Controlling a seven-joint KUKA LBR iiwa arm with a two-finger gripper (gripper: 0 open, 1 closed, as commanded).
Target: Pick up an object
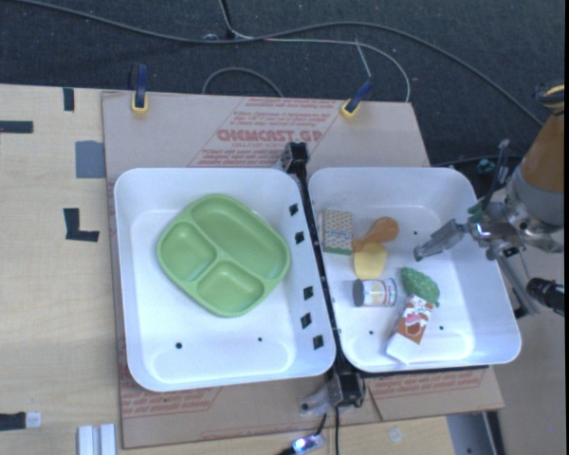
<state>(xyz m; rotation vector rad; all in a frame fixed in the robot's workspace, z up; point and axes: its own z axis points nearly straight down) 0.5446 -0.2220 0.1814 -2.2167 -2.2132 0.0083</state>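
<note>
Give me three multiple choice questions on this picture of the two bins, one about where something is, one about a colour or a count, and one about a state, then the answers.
1. Where does the divided plate lie?
A. left bin
B. right bin
C. on the bench outside the bins

2. What colour is that plate?
A. red
B. green
C. blue

3. How does the small can rest?
A. upright
B. on its side
C. stacked on the plate

Answers:
1 A, it sits inside the left bin.
2 B, it is light green throughout.
3 B, its round end faces sideways in the right bin.

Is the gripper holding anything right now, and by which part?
Nothing is held. The gripper hovers over the right bin, apart from the items lying there.
</note>
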